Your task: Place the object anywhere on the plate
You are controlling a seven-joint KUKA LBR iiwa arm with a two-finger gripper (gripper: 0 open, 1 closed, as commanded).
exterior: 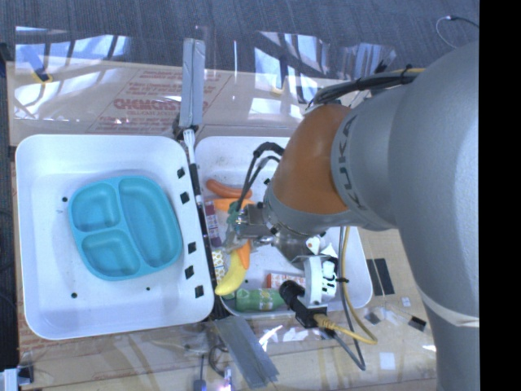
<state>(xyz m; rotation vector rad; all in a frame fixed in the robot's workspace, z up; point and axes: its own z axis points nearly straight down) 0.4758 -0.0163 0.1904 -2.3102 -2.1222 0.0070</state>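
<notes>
Object to go on the plate (124,226): I can't tell which item it is, and nothing is visibly held. The gripper (242,233) is down inside the right bin (244,147) near its left wall, mostly hidden under the grey wrist and orange band of the arm (326,169), so I can't tell whether it's open or closed. Just beside it, on the far side, there's a small green item (238,217). On the near side an orange bit (244,255) is touching or overlapping the top of a banana (232,277). The banana lies tilted toward the bin's near-left corner. A carrot (224,190) lies farther back along the left wall. A green bottle (260,300) lies on its side against the near edge. The plate is blue w/ three compartments. It sits flat in the left bin (32,153), about mid-bin and a bit toward its left side, well apart from the gripper. A yellow cable (350,332) trails over the bench (122,96) at the near-right, past the right bin's near edge.
</notes>
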